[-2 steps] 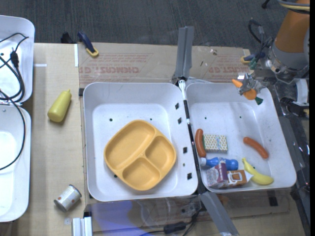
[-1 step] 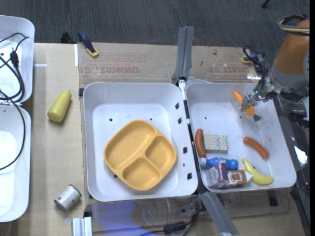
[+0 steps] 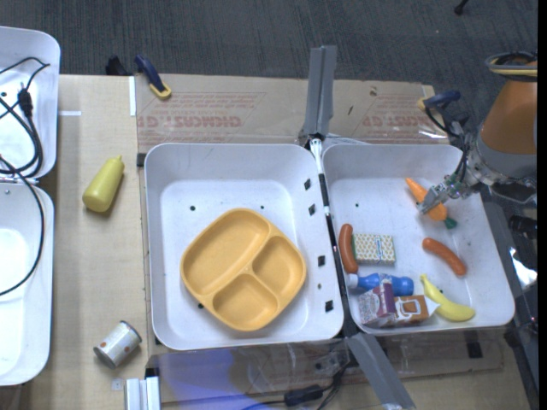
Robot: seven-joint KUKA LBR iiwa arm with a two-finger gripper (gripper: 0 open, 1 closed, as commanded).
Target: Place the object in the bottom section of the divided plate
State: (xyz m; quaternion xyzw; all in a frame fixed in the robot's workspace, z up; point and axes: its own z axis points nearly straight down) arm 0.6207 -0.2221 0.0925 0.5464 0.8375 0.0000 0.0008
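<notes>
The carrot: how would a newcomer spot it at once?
Look in the right bin, at its far right part under the gripper. The carrot lies there, orange with a green tip, apart from the two red-brown sausages nearer the front.

Dark grey carpet floor [image 3: 256, 15] beyond a pale wooden bench [image 3: 102, 254] under even light

At the right edge of the frame the arm [image 3: 513, 118] is cut off, so only its orange band and wrist show. The gripper [image 3: 438, 196] is small and blurred over the carrot [image 3: 425, 196], and its grip cannot be made out. The white trays [image 3: 17, 229] at far left run off the frame. The packets [image 3: 389, 301] at lower right overlap, print unreadable.
</notes>
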